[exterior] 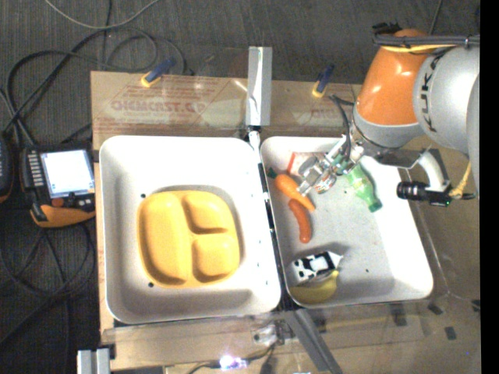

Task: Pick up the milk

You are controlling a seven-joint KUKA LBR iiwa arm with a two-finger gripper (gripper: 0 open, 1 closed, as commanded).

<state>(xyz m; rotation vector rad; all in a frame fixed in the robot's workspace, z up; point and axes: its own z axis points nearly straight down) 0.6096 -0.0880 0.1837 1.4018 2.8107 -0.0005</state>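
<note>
"KUKA" on arm [456, 100], milk [316, 265] w/ cow print

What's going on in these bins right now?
The arm's hand hovers at the back of the right bin, over the carrot and beside the green bottle. The milk, a black-and-white carton, lies untouched near the front with a banana. A sausage lies between. The left bin holds a yellow tray.
</note>
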